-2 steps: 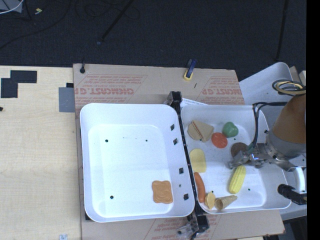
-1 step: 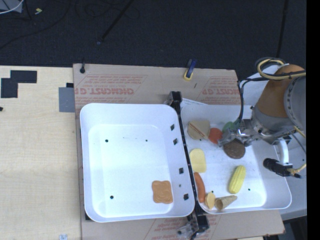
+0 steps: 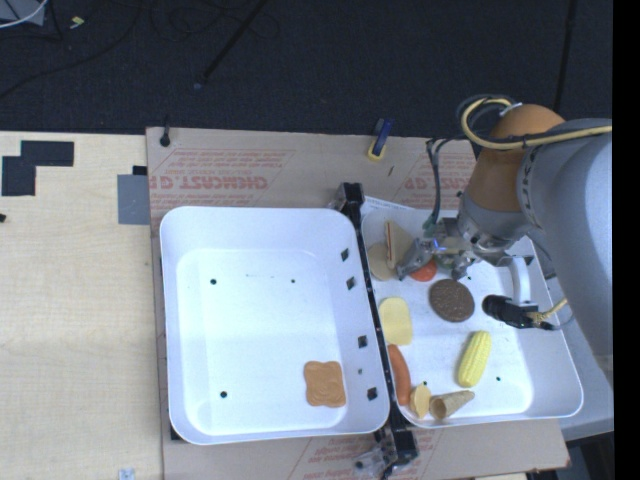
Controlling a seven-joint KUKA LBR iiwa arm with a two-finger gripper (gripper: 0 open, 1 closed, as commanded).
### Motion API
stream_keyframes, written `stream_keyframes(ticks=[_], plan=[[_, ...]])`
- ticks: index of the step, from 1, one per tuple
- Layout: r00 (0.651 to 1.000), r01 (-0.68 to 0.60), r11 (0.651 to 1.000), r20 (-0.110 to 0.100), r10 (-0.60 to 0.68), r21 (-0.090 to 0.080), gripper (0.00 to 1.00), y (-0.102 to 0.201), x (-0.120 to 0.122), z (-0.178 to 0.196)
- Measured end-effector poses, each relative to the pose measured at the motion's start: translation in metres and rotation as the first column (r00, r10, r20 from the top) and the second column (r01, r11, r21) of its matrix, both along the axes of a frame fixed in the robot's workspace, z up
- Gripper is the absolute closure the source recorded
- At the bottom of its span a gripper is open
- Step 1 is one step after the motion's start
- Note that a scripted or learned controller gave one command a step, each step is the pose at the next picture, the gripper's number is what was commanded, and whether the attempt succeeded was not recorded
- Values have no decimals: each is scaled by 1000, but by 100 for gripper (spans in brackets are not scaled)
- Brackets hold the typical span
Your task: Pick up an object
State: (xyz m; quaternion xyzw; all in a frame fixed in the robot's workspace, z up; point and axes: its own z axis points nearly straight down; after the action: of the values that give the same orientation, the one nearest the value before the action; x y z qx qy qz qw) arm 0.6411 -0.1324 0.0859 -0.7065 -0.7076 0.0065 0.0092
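The arm (image 3: pixel 560 183) reached in from the right, its grey body crossing the right bin's far right corner and its orange band (image 3: pixel 505 168) sitting above the wrist. The wrist pointed down and to the left, which placed the gripper (image 3: pixel 428 260) low over the far left part of the right bin (image 3: pixel 560 388). From this angle it could not be told whether the gripper was spread or pressed together. A small red-orange object (image 3: pixel 424 272) lay directly at the gripper's tip, partly covered by it. Only a rounded, bright patch of the object showed, so its full shape could not be read, nor whether it was gripped. The object sat between a pale beige disc (image 3: pixel 382 256) on its left and a dark brown round cookie (image 3: pixel 452 300) to its near right. Nearer in the same bin lay a pale yellow block (image 3: pixel 395 320), an orange carrot-like piece (image 3: pixel 400 370) along the left wall, a yellow corn cob (image 3: pixel 474 358), and a tan cone (image 3: pixel 452 402) at the near wall. The left bin (image 3: pixel 200 238) held one tan, waffle-like square (image 3: pixel 324 383) near its near right corner, well apart from the gripper.
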Motion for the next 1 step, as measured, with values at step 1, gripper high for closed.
stream_keyframes(ticks=[1], plan=[[1000,4,1000,1,-4,-2,0,25,-2,-1]])
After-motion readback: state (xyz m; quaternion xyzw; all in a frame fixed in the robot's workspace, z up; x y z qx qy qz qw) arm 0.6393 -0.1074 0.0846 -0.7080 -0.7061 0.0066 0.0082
